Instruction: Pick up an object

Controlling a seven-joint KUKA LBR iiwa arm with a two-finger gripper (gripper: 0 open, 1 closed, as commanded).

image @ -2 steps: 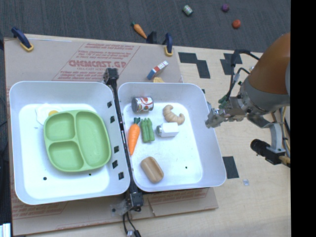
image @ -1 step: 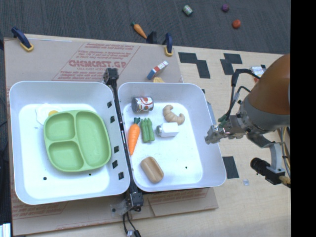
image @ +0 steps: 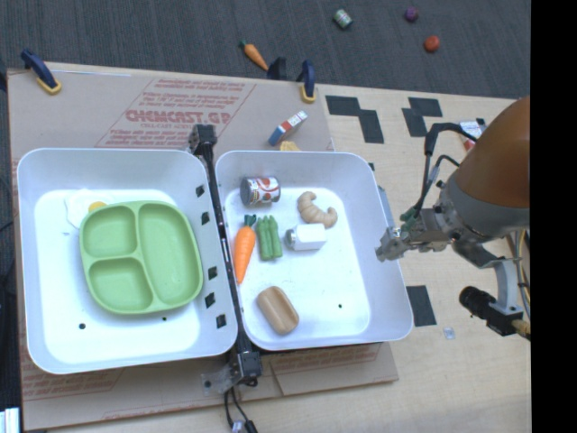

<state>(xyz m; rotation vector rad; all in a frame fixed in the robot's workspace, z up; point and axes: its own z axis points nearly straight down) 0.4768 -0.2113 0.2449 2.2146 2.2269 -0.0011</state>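
I read the hand (image: 389, 244) as sitting just outside the right bin (image: 361, 165), at about 3 o'clock from the bin's centre, close to the rim. I cannot tell from here how it is set — it is small and dark against the tabletop (image: 361, 106), and nothing shows in it.

Candidates all lie in the right bin: a can (image: 261, 190) at 11 o'clock, a croissant-like pastry (image: 316, 209) near 1 o'clock, a white block (image: 308, 237) at centre, green beans (image: 269, 237) just left of it, a carrot (image: 243, 251) at 9 o'clock along the dividing wall, a bread roll (image: 278, 310) at 7 o'clock. The left bin (image: 36, 165) carries a green divided plate (image: 140, 257).

Progress, my judgement: nothing picked yet — every object rests on the bin floor. Left to do: bring the hand over the rim, choose a target, descend, close, lift. The white block is the nearest to the hand.
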